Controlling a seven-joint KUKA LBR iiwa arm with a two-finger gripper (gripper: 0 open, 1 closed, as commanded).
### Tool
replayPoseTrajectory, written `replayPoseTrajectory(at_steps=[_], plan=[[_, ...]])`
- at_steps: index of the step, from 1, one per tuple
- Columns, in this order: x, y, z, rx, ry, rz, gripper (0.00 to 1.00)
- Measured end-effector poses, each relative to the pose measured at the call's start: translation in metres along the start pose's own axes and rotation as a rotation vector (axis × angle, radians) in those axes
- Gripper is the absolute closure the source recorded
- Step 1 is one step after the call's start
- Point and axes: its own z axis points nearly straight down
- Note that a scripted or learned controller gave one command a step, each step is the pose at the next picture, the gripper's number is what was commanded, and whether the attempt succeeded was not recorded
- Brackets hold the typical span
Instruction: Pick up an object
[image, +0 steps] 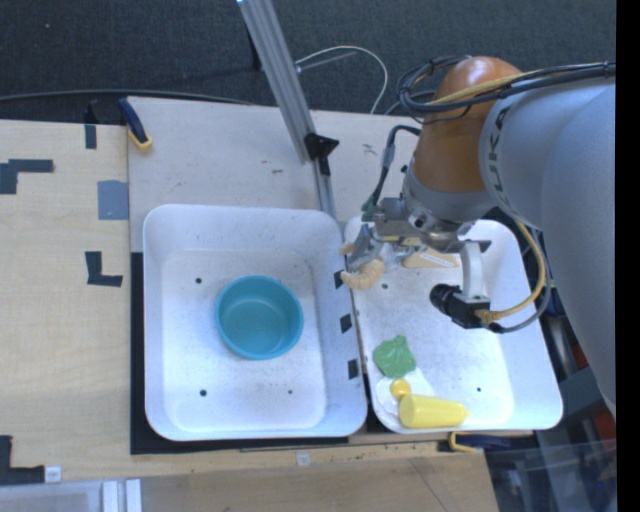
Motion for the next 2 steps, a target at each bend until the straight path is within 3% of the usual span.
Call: replayPoseTrajectory(at_steps=[2], plan=[[0.084, 0.059, 0.007, -0.001, 0.0, 0.001, 1.0]])
